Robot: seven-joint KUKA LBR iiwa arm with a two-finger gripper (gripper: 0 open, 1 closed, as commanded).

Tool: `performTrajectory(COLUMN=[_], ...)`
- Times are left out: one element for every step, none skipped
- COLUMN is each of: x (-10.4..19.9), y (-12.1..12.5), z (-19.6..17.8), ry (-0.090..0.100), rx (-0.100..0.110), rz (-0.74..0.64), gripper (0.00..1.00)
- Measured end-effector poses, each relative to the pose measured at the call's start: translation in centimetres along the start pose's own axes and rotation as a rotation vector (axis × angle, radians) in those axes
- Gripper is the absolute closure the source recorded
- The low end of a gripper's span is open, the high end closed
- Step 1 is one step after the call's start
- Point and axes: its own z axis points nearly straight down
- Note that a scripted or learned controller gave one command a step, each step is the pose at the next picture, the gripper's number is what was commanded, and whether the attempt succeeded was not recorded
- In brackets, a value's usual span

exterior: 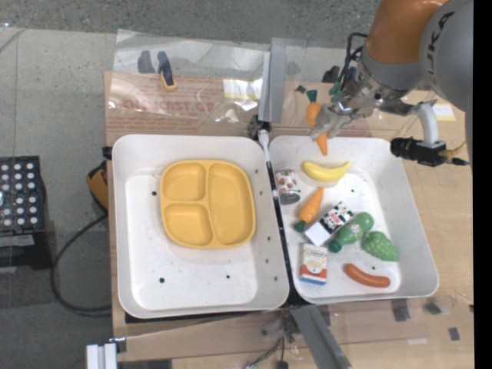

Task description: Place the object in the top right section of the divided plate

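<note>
I read the gripper (332, 123) as closed on a toy carrot (316, 126): the fingers pinch its middle, and it hangs above the far rim of the right bin (415, 206). The carrot is orange with a dark green top; its top end points away from me and its tip points down toward the bin.

The divided plate (207, 204) is yellow, with three sections, lying flat in the left bin (138, 229), toward the bin's far half. I see nothing resting in any of its sections.

In the right bin: a banana (326, 170) near the far side, a small can (287, 185) at the left wall, a second carrot (311, 204) just beside it, a black-and-white carton (329, 223), a green pepper-like piece (350, 231), a green leafy vegetable (380, 246), a sausage (367, 276) near the front edge and a small box (314, 265) by the front left.

Surface: both bins sit on a wooden bench (453, 221), with clear plastic sheeting (192, 75) behind them and grey floor beyond. A black cable (73, 244) loops off the bench's left side.

Room to move: the bins touch along a shared middle ridge. The plate stands well apart from the left bin's near wall, with bare white floor in front of it.
</note>
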Motion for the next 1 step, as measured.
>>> performTrajectory(x=[11.19], y=[4.36], z=[0.26], ry=[0.003], rx=[0.000], rz=[0.107], gripper=[1.00])
